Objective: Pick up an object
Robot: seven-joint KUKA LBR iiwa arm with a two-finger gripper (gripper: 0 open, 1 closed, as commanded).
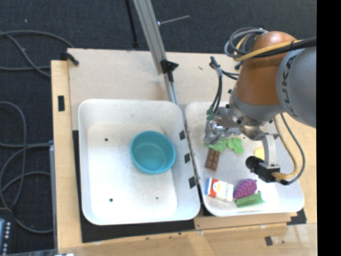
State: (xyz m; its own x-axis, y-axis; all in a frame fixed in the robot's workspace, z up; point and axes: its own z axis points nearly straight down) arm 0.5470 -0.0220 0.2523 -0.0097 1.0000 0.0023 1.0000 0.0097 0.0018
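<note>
My pincer (214,134) hangs over the upper left part of the right-hand bin (290,199), in the right half of the frame, with my orange-banded wrist directly above it. Whether it is spread or pressed together I cannot tell from this slanted view; the metal tip is partly masked by my own housing, and nothing can be confirmed as held. Candidate objects lie close below: a green leafy piece (233,145) just beside the tip, and a brown chocolate-bar block (212,159) just under it toward the lower edge of the frame. Farther down the bin sit a white carton with red and blue print (219,189), a purple grape cluster (245,187) and a green bar (249,199), packed against one another. A yellow item (259,152) shows partly behind my cabling. The left-hand bin (96,196) holds one teal bowl (153,151) near its centre. Risk assessment: the green piece and the brown block lie so near each other that a descent between them may catch neither, or nudge one aside. The brown block is flat and low, so the tip may strike the bin floor before closing on it. The bin's dividing wall is near on the left; a drift that way could cause contact with the rim.
</note>
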